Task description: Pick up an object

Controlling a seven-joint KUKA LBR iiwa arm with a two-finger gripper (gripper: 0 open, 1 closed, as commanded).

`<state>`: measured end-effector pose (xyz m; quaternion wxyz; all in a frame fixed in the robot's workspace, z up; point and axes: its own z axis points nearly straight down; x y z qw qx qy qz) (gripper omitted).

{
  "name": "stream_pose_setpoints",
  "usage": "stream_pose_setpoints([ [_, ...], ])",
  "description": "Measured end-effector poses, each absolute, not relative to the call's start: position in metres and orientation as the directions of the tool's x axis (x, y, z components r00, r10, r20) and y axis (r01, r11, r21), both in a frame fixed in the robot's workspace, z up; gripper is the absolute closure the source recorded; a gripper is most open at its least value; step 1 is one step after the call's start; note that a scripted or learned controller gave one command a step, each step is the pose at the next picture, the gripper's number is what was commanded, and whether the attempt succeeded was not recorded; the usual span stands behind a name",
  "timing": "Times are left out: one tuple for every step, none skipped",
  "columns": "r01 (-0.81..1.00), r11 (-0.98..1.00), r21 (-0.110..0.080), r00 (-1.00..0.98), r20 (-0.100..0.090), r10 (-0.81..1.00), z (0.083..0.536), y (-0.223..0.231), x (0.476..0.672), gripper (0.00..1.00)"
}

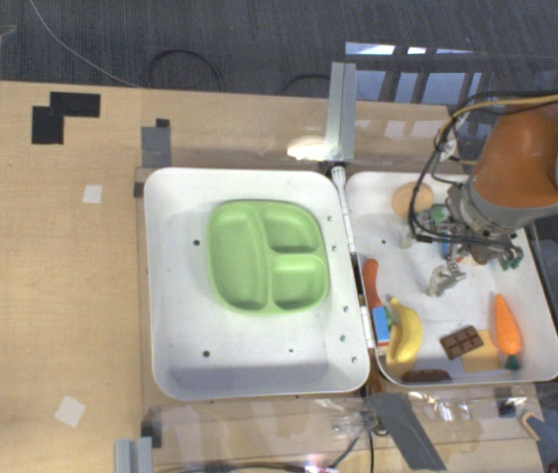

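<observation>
Nearest the camera, the right bin's front edge (476,380) holds a banana (406,333), a carrot (507,325) and a chocolate bar (461,342); the left bin (175,294) carries a green divided plate (265,255). Above bare floor between banana and carrot hangs the gripper (445,282), empty, fingers seemingly narrow; it should probably centre over one item before dropping

Pale wooden bench top (52,294) spreading left and near, marked with black angular patches (62,114) at far left and small white squares (93,194). Beyond, dark grey ribbed carpet floor (210,18), crossed by a thin pale cable (62,28). Upright grey metal post (342,111) at far centre.
</observation>
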<state>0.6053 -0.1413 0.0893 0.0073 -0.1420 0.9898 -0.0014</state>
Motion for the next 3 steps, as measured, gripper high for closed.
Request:
stream_pose_setpoints([
  [0.218, 0.976, 0.003, -0.976, -0.013, 0.218, 0.089, -0.100, 0.616, 0.00],
  [0.284, 0.959, 0.003, -0.959, -0.014, 0.284, 0.090, -0.122, 0.590, 0.00],
  [0.207, 0.978, -0.001, -0.978, -0.013, 0.207, 0.089, -0.193, 0.587, 0.00],
])
